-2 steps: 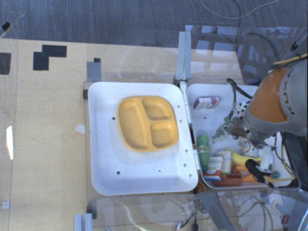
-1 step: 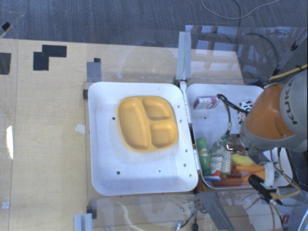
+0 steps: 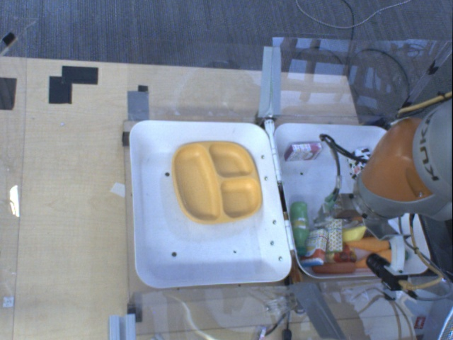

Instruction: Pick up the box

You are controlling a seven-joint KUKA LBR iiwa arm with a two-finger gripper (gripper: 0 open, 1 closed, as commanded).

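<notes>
On the light wooden counter, the left white bin holds a yellow plastic plate with three sections in its middle. Next comes the right white bin. A small white and pink box lies near its far left corner. A green bottle and a heap of colourful food toys sit by its near edge. The grey and orange arm covers the bin's right side. The hand is hidden under the arm, so its state cannot be told; the box lies to the arm's left, apart from it.
</notes>
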